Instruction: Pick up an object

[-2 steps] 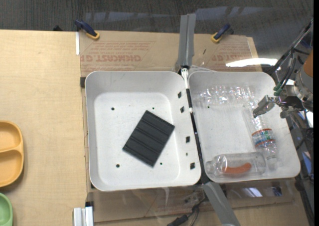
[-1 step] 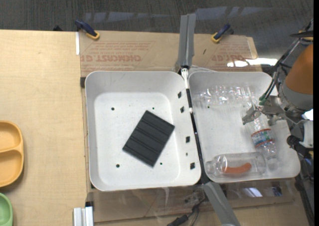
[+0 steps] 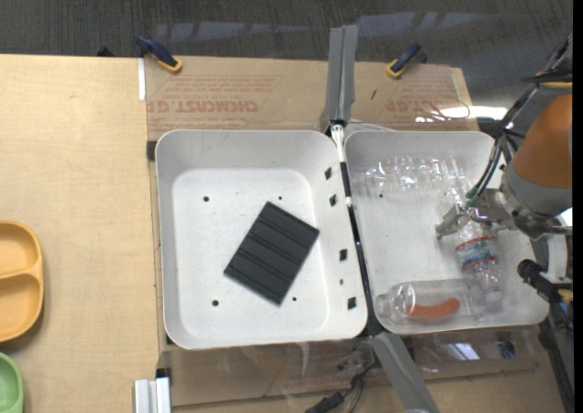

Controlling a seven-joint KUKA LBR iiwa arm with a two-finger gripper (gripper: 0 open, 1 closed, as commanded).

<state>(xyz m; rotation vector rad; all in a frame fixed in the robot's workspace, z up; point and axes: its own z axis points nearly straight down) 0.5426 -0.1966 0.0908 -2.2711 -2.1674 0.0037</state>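
Approach, not lift, was judged to be the step in hand. One light wooden table (image 3: 73, 147) was seen, carrying two shallow white plastic bins side by side: a left bin (image 3: 182, 220) and a right bin (image 3: 410, 151). One grey arm with an orange band (image 3: 547, 151) was reached into the right bin from the right. One flat black ribbed rectangular slab (image 3: 271, 252) was lain alone in the left bin, tilted. Three clear plastic bottles were counted in the right bin: a large one near the far wall (image 3: 410, 174), one holding an orange object by the near wall (image 3: 428, 304), and a small labelled one (image 3: 476, 256) just below the gripper (image 3: 460, 220). Whether the gripper was spread or pressed together could not be told, and nothing was seen between its tips. A descent onto the small labelled bottle was judged to be called for next, then a closing and a lift.
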